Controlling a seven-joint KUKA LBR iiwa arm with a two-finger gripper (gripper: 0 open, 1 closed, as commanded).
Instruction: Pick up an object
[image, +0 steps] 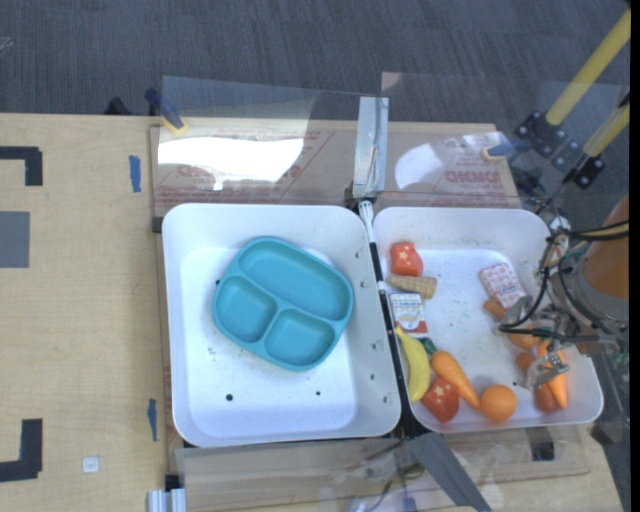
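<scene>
Camera view: the jaws (545, 368), their opening impossible to judge amid cables, hover low over orange toy food (552, 392) directly beneath in the right bin (470, 225), apparently mid-approach, needing a firm closure next.

Robot lab — taped wooden bench (70, 300), 2 white bins (190, 300), toy food, loose cables (560, 290).
</scene>
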